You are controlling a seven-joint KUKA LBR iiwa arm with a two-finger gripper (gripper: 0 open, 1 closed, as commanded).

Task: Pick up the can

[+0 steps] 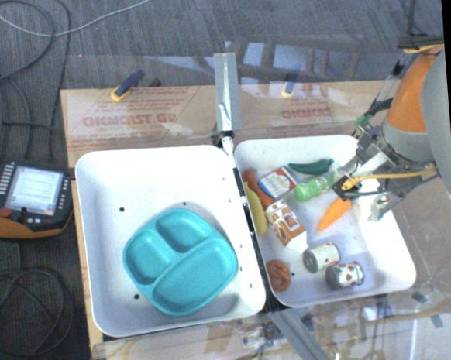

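Two small cans lie near the front of the right bin (399,266). One is a silver can with a tan label (321,256), on its side. The other is a silver can with red markings (344,275), just right of it and nearer the front. My gripper (364,188) hangs over the bin's right part, above the thick end of an orange carrot (333,214) and well behind both cans. It is apart from the cans. The grey arm with its orange band (410,102) comes in from the right.
The right bin also holds a green bottle (314,188), a dark green vegetable (311,166), a red and white carton (275,184), a patterned box (285,222), a yellow banana (255,206) and a brown round piece (278,274). A teal divided plate (181,260) lies in the left bin (101,185).
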